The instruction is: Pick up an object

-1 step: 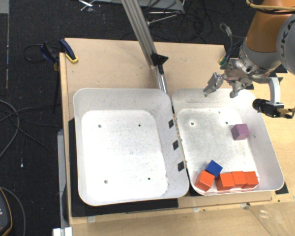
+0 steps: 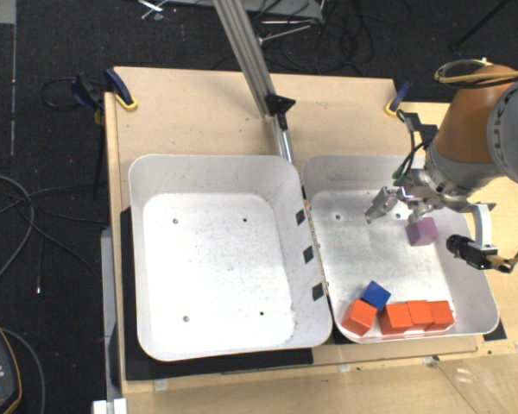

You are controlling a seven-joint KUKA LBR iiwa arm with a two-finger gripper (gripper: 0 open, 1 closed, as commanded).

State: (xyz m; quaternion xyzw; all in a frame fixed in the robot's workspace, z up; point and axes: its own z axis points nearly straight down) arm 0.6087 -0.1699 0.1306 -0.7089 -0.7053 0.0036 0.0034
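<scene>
Purple block — small pale cube, tilted, just beside jaws, right bin.

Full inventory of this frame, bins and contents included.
white bins: 2, side by side on the bench; left bin, right bin
orange blocks: 3, near edge of right bin; one at, two side by side at and
blue block: 1, between the orange blocks, right bin
purple block: 1, right bin, just under the gripper
clamps: 2 visible at the bench's far corners
metal pole: 1, grey, slanting from the far side
arm: 1, grey and orange, from right
gripper: 1, over right bin
</scene>
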